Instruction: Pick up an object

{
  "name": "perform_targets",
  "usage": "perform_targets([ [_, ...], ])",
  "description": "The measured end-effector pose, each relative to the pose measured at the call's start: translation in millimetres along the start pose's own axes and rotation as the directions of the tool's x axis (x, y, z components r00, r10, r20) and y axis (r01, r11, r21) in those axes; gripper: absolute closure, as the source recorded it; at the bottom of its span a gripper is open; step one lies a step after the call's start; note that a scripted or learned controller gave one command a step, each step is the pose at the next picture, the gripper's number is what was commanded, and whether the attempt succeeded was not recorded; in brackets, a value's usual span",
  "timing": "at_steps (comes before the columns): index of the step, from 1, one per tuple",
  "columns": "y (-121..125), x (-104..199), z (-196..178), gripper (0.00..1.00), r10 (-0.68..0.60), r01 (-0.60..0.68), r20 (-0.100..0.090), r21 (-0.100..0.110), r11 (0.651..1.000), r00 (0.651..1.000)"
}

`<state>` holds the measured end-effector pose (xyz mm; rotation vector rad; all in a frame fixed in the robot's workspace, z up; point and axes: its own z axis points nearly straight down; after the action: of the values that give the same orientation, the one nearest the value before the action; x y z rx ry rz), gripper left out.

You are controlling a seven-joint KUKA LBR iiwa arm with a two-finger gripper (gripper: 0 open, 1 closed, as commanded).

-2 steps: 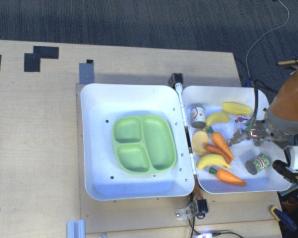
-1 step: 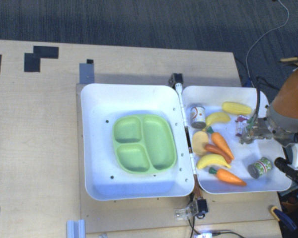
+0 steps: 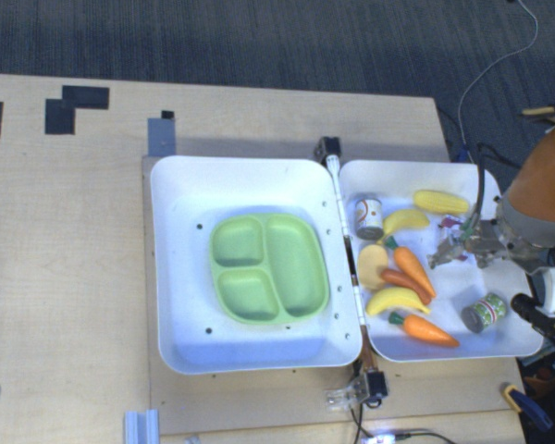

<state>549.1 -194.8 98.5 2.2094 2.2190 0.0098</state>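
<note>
The right bin point(image 3: 499, 345) holds several toy foods. Two orange carrots lie there, one point(image 3: 413, 271) in the middle and one point(image 3: 427, 330) near the front wall. Yellow bananas rest at the back point(image 3: 441, 201), beside it point(image 3: 405, 220) and lower down point(image 3: 396, 301). A pale yellow fruit point(image 3: 372, 265) sits by the left wall. One small can point(image 3: 367, 215) stands at the back left, another point(image 3: 484, 313) lies at the front right. My gripper point(image 3: 454, 250) hangs low over the bin's right half, just right of the middle carrot, with nothing seen in it.
The left bin point(image 3: 180, 211) holds a green divided plate point(image 3: 268, 266). The grey arm with its orange band point(image 3: 544, 188) reaches in over the right bin's right wall. Cables and clips point(image 3: 361, 391) lie at the bench's front edge between the bins.
</note>
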Motion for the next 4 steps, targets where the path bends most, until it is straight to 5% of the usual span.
perform_targets([
  [1,-57.8,51.0,10.2,0.0,0.004,-0.004,0.0,0.001,1.0,1.0],
  [2,-55.4,51.2,-1.2,1.0,0.002,-0.002,0.001,-0.005,1.0,1.0],
  [3,-55.5,51.2,-1.1,0.0,0.001,-0.001,0.001,-0.005,1.0,1.0],
  [4,-53.7,51.6,-11.7,1.0,-0.001,0.001,0.001,-0.008,1.0,1.0],
])
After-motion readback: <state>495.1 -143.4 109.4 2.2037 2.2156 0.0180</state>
